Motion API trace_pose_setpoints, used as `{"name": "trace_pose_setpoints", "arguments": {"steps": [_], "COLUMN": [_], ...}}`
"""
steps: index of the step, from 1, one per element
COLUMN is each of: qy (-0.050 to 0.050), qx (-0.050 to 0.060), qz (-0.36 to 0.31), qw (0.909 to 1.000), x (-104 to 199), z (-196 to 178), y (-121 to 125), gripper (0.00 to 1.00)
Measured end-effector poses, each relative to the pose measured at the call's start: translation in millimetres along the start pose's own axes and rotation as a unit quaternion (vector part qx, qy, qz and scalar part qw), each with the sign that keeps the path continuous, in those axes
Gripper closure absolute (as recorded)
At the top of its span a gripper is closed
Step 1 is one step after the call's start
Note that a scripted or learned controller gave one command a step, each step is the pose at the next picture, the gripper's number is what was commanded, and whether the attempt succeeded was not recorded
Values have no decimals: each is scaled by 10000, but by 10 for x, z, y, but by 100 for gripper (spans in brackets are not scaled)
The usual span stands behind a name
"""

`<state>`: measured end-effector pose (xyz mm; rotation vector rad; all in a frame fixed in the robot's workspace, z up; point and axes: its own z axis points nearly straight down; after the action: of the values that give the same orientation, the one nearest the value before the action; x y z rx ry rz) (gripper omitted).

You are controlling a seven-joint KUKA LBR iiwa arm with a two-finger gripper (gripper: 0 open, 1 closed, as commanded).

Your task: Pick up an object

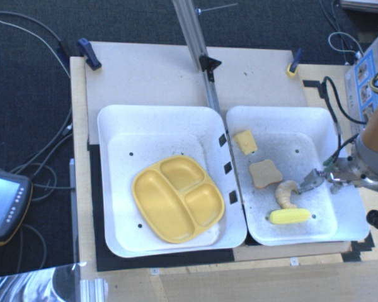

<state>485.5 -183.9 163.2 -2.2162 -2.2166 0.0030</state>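
The right bin [315, 134] holds several food pieces. A pale yellow block [245, 142] lies near its upper left. A tan flat piece [265, 172] sits below that. A curved beige piece [283, 195] and a yellow corn cob [289, 216] lie near the front. My gripper [310, 182] reaches in from the right and hangs low, just to the right of the curved beige piece and close to its upper end. I see nothing lifted off the bin floor.
The left bin [113, 131] contains a yellow divided plate [177, 197]. A slanted metal pole [192, 24] rises from the wall between the bins. Cables [337, 109] hang by the arm at the right edge.
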Motion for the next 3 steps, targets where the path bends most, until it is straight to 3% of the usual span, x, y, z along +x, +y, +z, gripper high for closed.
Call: {"name": "trace_pose_setpoints", "arguments": {"steps": [1,2,3], "qy": [1,-12,-31], "qx": [3,-43,-69], "qz": [0,-4,-11], "qw": [10000,10000,10000], "x": [54,50,43], "z": [458,322,-222], "y": [-67,-44,75], "gripper": [0,100,100]}}
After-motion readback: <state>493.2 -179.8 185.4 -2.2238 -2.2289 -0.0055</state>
